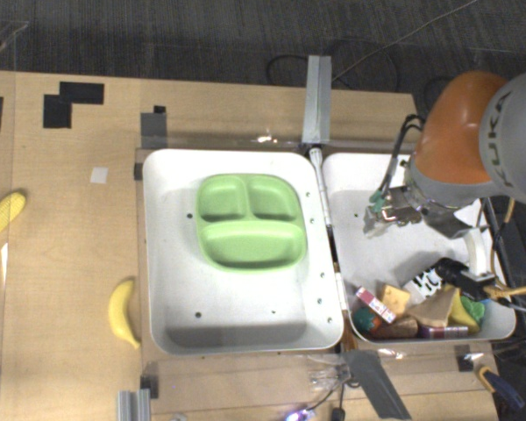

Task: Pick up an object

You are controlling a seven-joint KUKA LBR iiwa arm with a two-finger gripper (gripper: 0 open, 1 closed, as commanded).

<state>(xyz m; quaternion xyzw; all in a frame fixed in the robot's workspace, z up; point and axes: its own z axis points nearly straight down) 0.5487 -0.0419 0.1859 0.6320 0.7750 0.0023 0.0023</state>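
Objects for picking, a jumble of small toy food items and packets [421, 310], lie heaped in the near corner of the right-hand white bin [351, 191]. The grey arm's gripper [387, 210] hangs above the bin's bare middle, apart from the heap; whether its jaws are released or clenched cannot be told. The left white bin [171, 305] holds a green divided plastic tray [250, 220]. The step looks like approach: next, the gripper must travel toward the heap and descend.
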